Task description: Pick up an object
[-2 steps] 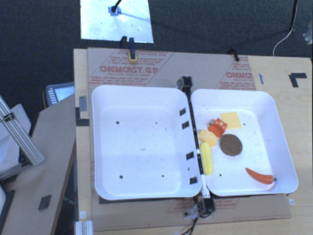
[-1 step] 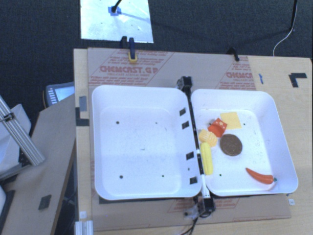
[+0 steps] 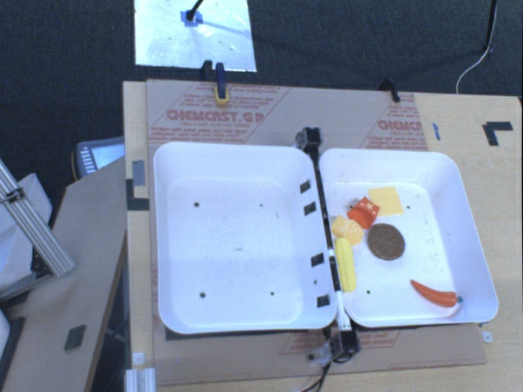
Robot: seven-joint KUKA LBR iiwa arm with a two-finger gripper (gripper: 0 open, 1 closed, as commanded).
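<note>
Meanwhile, right bin (image 3: 458, 186) holds chili (image 3: 434, 293), corn (image 3: 346, 264), brown disc (image 3: 386, 241).

A wooden counter (image 3: 466, 121) stands on dark carpet (image 3: 343, 23), topped with a brown sheet printed in red letters (image 3: 245, 113). A shiny metal plate (image 3: 163, 23) lies on the floor beyond it. At left, a lower tan surface (image 3: 73, 268) carries a slanted aluminium rail (image 3: 33, 227).

Before me both bins (image 3: 237, 158) are white. In the right one lie a pale yellow square (image 3: 386, 200), a brown disc (image 3: 386, 242), a yellow corn cob (image 3: 346, 264), and an orange-red chilli (image 3: 434, 293).
</note>
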